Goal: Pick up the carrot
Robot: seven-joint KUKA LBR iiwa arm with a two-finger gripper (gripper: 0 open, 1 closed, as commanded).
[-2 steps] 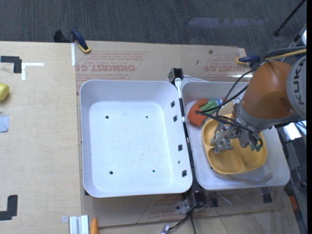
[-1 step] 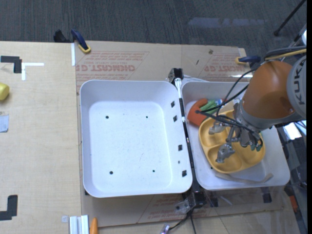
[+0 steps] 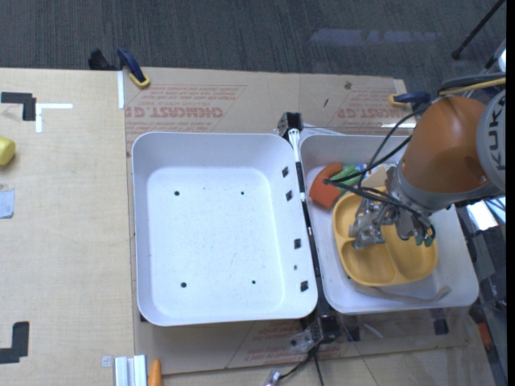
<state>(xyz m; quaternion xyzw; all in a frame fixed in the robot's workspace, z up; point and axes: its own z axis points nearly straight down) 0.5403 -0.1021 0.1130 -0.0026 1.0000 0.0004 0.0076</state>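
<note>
Two shallow white bins are set side by side on a cardboard-covered bench (image 3: 209, 103), itself the largest item recorded. Left bin (image 3: 161, 296): a square white tray with rounded corners, its floor marked by four small dark dots. Right bin (image 3: 326, 280): of like make, joined to the left one along a central seam fitted with small black clips; much of it is covered by the arm. Arm (image 3: 451, 147): grey, with a broad orange band above the wrist, entered from 3 o'clock and posed over the right bin, dark cables being looped across it. Yellow divided dish (image 3: 402, 268): seen in the right bin, its compartments toward 5 o'clock of the bin's middle, with a pale flat sheet lying beneath its lower edge. Gripper (image 3: 368, 236): metallic, pointed down over the dish's left compartment; whether its fingers are spread or closed cannot be told, and no object is seen between them. Carrot (image 3: 324, 190): an orange-red body with a green top, lying in the right bin at about 10 o'clock of the dish, close against the bin's left wall and just beside the dish rim, apart from the gripper. Blue-and-yellow clamp (image 3: 133, 67): fixed at the cardboard's 11 o'clock corner. Small yellow object (image 3: 5, 151): noted at the far 9 o'clock edge of the bench.
</note>
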